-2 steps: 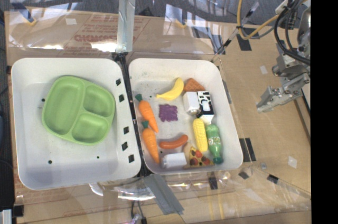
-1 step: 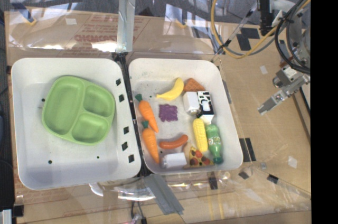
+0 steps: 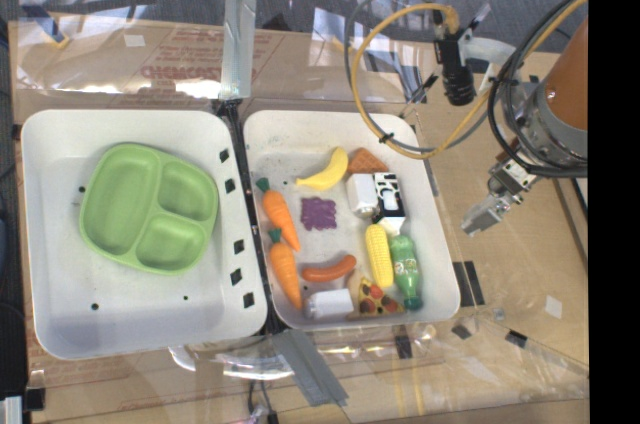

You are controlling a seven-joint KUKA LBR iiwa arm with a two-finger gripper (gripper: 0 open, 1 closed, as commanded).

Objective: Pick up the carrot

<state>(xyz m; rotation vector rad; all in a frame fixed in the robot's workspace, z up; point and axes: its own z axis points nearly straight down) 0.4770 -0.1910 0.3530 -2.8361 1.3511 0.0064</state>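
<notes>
Closely, carrot (image 3: 280,217), second carrot (image 3: 285,273), sausage (image 3: 329,269) beside

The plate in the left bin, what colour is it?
Light green. The plate has three sections and shows clearly in the camera view.

The robot arm (image 3: 560,112) is mostly grey metal, round like a thick pipe. Near the top there is a smooth orange part. Below it sits a ring of shiny silver metal. Black cables curl around the arm in big loops. One yellow hose (image 3: 400,17) bends in a wide circle and ends at a black tube with a white clip. At the bottom hangs a small grey and silver piece, maybe the gripper (image 3: 487,212), but it is too blurry to be sure.
</notes>
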